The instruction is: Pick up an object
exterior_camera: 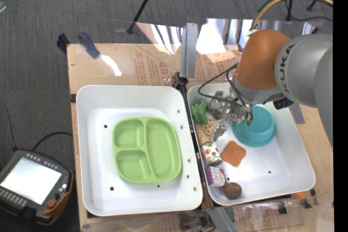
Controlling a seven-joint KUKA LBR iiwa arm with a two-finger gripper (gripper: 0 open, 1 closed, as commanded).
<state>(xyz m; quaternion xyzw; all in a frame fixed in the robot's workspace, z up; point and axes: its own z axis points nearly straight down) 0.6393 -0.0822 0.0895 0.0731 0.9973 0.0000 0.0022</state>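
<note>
Grey carpet surrounds the desk [109, 65], where the claw [220, 127] hangs low in the right bin [283, 171], seemingly lined up for the biscuit [207, 128] beside its tips.

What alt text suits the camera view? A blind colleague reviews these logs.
A grey KUKA arm's gripper hangs low in the right bin, beside a teal bowl and a green toy. An orange piece, small can and brown ball lie nearer. The left bin holds a green divided plate.
</note>
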